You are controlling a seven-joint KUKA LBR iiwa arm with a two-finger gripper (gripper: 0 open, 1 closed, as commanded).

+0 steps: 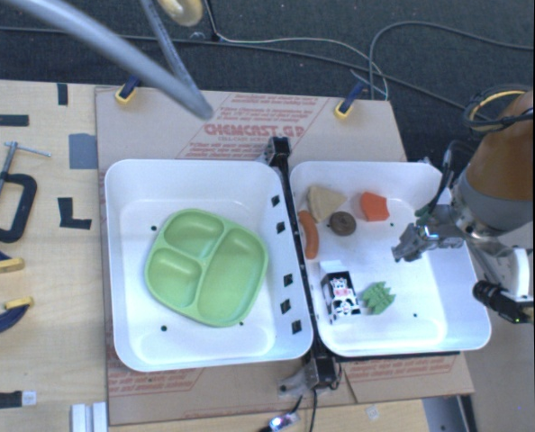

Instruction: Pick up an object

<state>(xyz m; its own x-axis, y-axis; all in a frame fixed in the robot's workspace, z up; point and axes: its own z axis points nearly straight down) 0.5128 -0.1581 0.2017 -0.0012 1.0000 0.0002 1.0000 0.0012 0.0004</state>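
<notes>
Two shallow white bins sat side by side on a cardboard sheet (249, 120) laid over the tabletop (42, 241). The left bin (123, 241) held a green divided plate (206, 265), lying flat near its middle. The right bin (448, 322) held the loose things. Near its upper left lay a tan wedge (322, 200), with a small brown ball (342, 223) touching its lower right edge. An orange-red block (374, 206) sat just to the right of the ball, apart from it. A thin orange piece shaped like a carrot (309, 233) lay along the bin's left wall, below the wedge. Lower down stood a small black and white carton (340, 296), and a green leafy piece (376, 297) lay just beside it on the right.

The arm (497, 174) reached in from the right, and its tool (410, 246) hung over the right side of the right bin, well apart from every object there. Nothing showed between its tips. Whether the tool was released or clenched could not be told from this slant. A black clamp (13, 207) lay on the tabletop far to the left.
</notes>
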